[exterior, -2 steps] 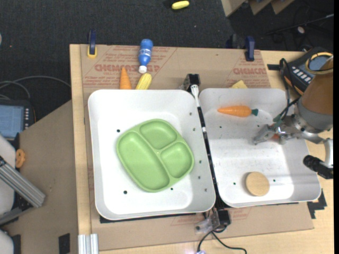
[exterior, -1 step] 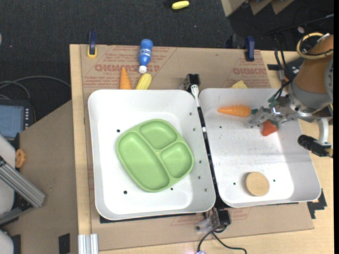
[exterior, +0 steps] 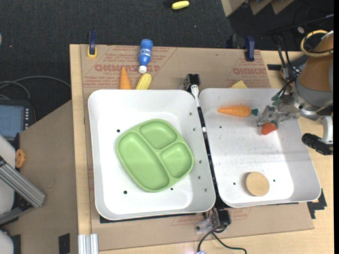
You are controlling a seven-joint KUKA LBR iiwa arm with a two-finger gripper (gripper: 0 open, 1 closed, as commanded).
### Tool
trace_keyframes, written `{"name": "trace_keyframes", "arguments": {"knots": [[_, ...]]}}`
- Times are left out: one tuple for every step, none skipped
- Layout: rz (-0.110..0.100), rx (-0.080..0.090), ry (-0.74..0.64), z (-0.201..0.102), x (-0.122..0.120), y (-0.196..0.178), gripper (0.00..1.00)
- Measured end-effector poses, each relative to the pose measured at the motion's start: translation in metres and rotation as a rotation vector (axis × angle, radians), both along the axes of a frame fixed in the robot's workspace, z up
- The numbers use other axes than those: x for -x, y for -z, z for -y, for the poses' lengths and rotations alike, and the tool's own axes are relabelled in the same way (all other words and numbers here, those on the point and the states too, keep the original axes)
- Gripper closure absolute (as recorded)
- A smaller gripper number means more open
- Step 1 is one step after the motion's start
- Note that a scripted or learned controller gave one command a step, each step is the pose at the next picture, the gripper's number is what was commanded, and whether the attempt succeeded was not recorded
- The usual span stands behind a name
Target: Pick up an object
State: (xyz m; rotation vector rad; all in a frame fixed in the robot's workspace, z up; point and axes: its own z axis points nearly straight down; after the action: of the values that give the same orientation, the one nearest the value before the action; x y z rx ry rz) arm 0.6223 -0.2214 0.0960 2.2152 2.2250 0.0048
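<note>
Plainly, right bin (exterior: 296, 157) holds 1 carrot (exterior: 234, 110), 1 wooden disc (exterior: 257, 184), and claw (exterior: 269, 125) pinching 1 red piece (exterior: 269, 129).

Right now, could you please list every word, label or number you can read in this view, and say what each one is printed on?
"CHEMSTAR": red print on the cardboard sheet under the bins, at its upper left; my best reading, since it is faint.
A similar red print at the sheet's upper right: too blurred to read.
The blue and white bottle on the sheet: any label is too small to read.

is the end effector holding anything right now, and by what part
Cannot be told: the end effector sits right over a small red object in the right bin, but no grip is visible.
</note>
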Motion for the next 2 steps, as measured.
{"name": "trace_keyframes", "arguments": {"knots": [[-0.002, 0.001, -0.001, -0.053, -0.021, 0.012, 1.00], [-0.008, -0.002, -0.001, -0.115, -0.026, 0.012, 1.00]]}}
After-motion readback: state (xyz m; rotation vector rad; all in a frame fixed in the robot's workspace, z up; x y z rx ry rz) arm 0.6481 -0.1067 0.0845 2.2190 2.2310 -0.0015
